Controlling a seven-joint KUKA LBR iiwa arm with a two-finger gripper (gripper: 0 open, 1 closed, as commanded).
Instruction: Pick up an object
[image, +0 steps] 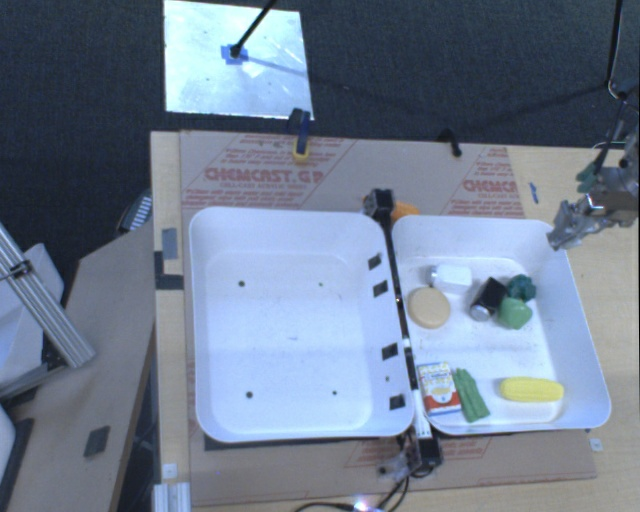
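Overhead, the gripper (566, 232) hangs above the far right rim of the right bin (575, 300), and whether it is open or shut cannot be told from this slant; nothing is seen in its hold. Below it, all 7 candidate objects lie in that bin: a white block (452, 277), a tan disc (430, 308), a dark can (487, 298) touching a green lump (516, 312), a small printed box (438, 389) just beside a green stick (471, 394), and a yellow piece (531, 390) near the front. The left bin (290, 330) carries none of them. By the look of it, the pick is at the approach stage, with no object yet chosen. Next, the arm would need to move inward over 1 item, likely the well-separated yellow piece or the disc, then descend.
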